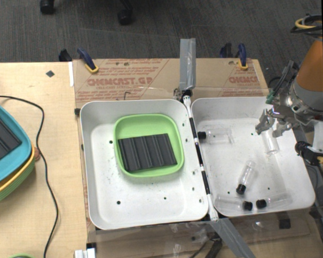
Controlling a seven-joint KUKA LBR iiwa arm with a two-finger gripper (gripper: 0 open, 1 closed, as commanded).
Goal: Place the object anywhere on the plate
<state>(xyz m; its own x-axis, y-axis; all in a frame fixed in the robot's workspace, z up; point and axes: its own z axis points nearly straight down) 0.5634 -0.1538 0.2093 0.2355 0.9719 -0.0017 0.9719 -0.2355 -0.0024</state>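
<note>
Landmark: I place everything relative to the green plate, which sits in the left bin with a dark ribbed insert on it.
Arm: it reaches in over the far right corner of the right bin, well to the right of the plate.
Jaws: the gripper hangs above the right bin; I cannot tell whether the jaws are spread or pressed together, and I see nothing plainly between them.
Nearest object: a clear tube lies directly below the jaws, its long axis running roughly toward and away from the camera.
Key relation: I judge this tube the likely target; it is well apart from the plate, across the divider between the bins.
Count of tubes: I count about five clear, black-capped tubes in the right bin, though their transparency makes this uncertain.
Count of plates: one.
Count of bins: two.
Task state: nothing from the right bin rests on the plate yet.
Next move, my judgement: descend, close across the tube's short axis, then carry left.
</note>
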